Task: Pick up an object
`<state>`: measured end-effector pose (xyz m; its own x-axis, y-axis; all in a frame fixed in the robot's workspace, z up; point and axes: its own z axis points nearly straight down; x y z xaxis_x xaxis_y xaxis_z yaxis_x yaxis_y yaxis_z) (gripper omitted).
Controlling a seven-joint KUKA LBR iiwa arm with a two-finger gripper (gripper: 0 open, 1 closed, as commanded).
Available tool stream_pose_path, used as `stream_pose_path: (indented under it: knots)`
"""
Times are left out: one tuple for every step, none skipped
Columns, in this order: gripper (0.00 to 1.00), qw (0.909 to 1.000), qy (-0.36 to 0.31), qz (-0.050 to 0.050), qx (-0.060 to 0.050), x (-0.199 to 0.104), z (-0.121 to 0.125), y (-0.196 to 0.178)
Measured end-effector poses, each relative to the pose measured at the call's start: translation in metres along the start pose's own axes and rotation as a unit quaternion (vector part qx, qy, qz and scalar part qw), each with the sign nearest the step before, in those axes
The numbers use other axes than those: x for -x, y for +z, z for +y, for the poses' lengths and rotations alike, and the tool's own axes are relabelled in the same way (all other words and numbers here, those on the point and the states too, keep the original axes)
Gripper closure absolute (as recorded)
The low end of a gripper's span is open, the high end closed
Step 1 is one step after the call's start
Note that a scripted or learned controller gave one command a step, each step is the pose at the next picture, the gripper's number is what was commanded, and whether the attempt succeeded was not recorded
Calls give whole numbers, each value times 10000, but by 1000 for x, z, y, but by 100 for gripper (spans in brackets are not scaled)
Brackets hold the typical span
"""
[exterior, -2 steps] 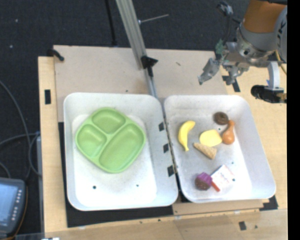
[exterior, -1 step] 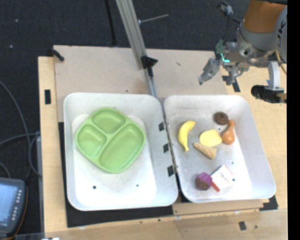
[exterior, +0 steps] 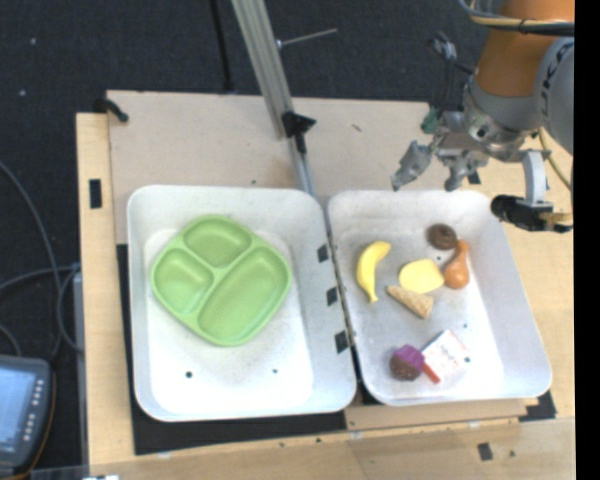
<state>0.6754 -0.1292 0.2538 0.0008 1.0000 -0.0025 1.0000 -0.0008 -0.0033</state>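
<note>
Two white bins side by side on a bench: left bin bearing a green three-section plate, right bin scattered with small items. Among them, a curved yellow banana near the bin's left wall, smooth and unmarked. Above the far rim, gripper hanging with fingers spread, nothing between them. Arm cut off at the frame's top right; dark lump beside a red-and-white packet hard to identify.

Right bin, my side. Yellow banana lies curved near the left wall. Brown round piece toward the far edge; orange pear-shaped piece just beside it. Pale yellow lump touches a tan wedge, mid-bin. Purple-brown lump and red-white carton sit near the near edge.
</note>
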Motion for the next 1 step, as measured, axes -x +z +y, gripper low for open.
stream_pose_path:
  knots:
    - [0, 10000, -8, 4, 1, -7, -3, 47]
